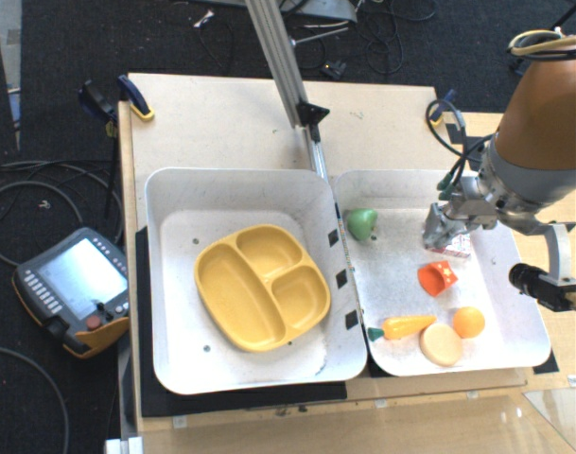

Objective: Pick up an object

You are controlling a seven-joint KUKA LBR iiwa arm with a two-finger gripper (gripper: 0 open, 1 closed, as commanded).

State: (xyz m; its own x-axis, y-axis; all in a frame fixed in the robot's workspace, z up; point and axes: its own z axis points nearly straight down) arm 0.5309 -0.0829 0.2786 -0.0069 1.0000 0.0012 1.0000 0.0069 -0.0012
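Observation:
My gripper (445, 229) hangs low over the right bin (524, 253), near its middle right. Directly beneath it, partly covered by it, lies a small white and red packet (457, 246). An orange cup (437, 277) lies just below the packet. To the gripper's left, near the bin's left wall, sits a green pear (362, 222). Along the bin's front edge lie a toy carrot (407, 326), a pale round piece (442, 344) and an orange ball (468, 322).
The left bin (174, 253) holds a yellow divided plate (262, 286). A metal pole (280, 50) slants down to the wall between the bins. The grey and orange arm (543, 112) fills the upper right. A teach pendant (72, 291) lies off the bench at left.

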